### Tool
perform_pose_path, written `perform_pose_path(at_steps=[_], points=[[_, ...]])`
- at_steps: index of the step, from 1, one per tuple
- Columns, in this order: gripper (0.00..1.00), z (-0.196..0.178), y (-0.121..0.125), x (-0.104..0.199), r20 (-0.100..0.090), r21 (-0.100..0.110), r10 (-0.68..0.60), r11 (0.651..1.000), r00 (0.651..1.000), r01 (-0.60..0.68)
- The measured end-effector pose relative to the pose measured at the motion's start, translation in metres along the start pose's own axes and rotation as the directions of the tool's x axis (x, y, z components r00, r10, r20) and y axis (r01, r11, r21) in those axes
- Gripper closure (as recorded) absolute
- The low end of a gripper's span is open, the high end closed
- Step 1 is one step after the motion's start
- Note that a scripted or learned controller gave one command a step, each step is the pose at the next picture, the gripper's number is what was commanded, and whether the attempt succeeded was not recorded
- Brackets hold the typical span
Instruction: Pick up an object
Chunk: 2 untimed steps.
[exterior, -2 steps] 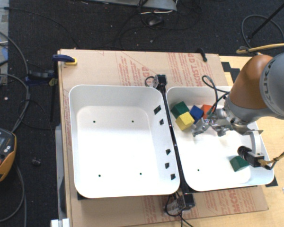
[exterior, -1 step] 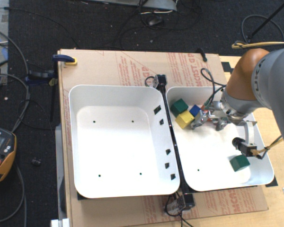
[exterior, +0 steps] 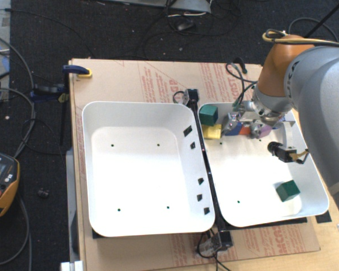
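A cluster of small objects sits at the far edge of the right bin, toward its far-left corner: a green cube against the wall, a yellow block just in front of it, and, beside those, a blue piece, an orange-red piece and a lilac piece packed close together. The gripper hangs right over the blue, orange-red and lilac pieces, with the green cube and yellow block just to its left. Whether it grips anything, or is released, cannot be told from this angle.

The likely trouble is the crowding: coming down among pieces that touch, the gripper could land on top of one, nudge the pile toward the bin wall, or catch two and drop both on lifting. The near wall leaves little room. A second green block lies alone near the bin's near-right corner, well apart from the gripper, and looks the easier target.
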<state>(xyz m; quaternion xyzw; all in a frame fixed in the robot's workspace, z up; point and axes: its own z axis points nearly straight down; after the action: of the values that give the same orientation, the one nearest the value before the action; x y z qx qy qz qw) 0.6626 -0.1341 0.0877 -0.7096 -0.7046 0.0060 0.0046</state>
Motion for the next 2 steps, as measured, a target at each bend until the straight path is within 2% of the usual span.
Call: perform_pose_path(at_steps=[1, 2], points=[[0.0, 0.0, -0.049, -0.037, -0.001, -0.013, -0.004, 1.0, 1.0, 0.004], [0.0, 0.001, -0.008, -0.013, -0.001, -0.007, -0.003, 1.0, 1.0, 0.003]])
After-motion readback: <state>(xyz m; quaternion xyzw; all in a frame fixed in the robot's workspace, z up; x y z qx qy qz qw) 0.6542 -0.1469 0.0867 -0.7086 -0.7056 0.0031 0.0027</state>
